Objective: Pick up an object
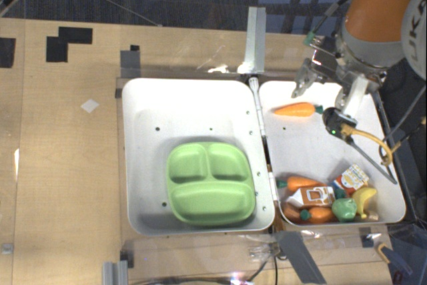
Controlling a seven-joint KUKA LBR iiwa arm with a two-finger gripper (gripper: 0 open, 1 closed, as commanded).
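Observation:
My gripper (308, 80) hangs over the back of the right bin (313, 143), reaching in from the upper right. A lone orange carrot (293, 110) lies flat on the bin floor just below and left of the gripper, apart from it. At the bin's front edge lies a heap of toy food: an orange carrot (303, 182), a brown and white carton (313, 195), another orange piece (315, 214), a green fruit (345, 209), a yellow banana (365, 199) and a small orange and white carton (353, 177).
A green divided plate (210, 182) lies in the left bin (153, 117), toward its front. A metal divider rail (259, 123) runs between the two bins. The tan bench (60, 143) stretches to the left.

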